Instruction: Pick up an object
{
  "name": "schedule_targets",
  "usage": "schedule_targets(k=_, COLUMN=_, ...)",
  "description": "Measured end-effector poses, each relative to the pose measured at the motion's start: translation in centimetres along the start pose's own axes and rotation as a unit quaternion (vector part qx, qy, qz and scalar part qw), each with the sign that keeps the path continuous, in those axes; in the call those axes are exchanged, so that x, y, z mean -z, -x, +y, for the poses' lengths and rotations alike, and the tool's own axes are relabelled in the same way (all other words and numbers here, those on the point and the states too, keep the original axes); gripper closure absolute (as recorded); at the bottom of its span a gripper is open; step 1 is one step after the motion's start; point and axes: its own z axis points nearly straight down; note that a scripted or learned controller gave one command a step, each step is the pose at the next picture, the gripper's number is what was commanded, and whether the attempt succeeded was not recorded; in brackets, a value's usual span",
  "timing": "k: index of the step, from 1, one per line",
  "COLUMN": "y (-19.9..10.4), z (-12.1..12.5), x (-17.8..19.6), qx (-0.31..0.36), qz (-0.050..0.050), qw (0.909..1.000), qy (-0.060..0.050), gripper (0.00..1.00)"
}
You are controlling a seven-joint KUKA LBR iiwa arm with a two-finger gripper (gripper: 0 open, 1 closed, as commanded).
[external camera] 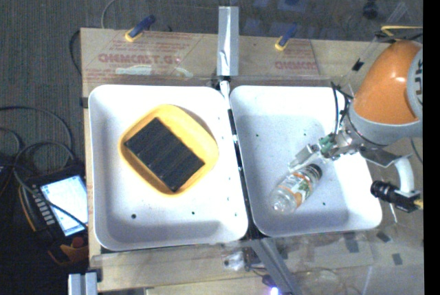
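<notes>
On the right bin's floor: a clear bottle lies on its side, toward the near edge, its cap end low-left and its base up-right.
Left bin: a yellow dish sits in the middle with a dark ribbed slab lying flat in it, well apart from the arm.
Right bin: it carries the bottle alone, with bare white floor around it.
Arm: it reaches in from the right, the orange band sitting above the right bin's far-right corner.
Hand: it hangs low over the right bin, just beside the bottle's upper end; whether it touches the plastic cannot be told.
Hand state: cannot be told, as the tip is small and cluttered with a green part and cable.
Key relation: the bottle lies down and to the left of the hand, and its long axis runs on a diagonal from lower-left to upper-right, pointing nearly at the hand.
Judged step: an approach to the bottle, with nothing seen gripped yet.
Next move calls for: closing across the bottle's narrow width, not along the diagonal.
Risk: the round, slick bottle may roll or slide away.
</notes>
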Motion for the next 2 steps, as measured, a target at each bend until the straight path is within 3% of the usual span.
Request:
schedule_targets(k=1, y=0.8, z=5.3, x=3.5, qx=-0.030, qz=-0.001, qw=0.9995, qy=0.000, gripper=0.00)
schedule_targets(k=2, y=5.6, z=2.0, x=-6.2, qx=0.031, qz=0.000, qw=0.9995, qy=-0.001, gripper=0.00)
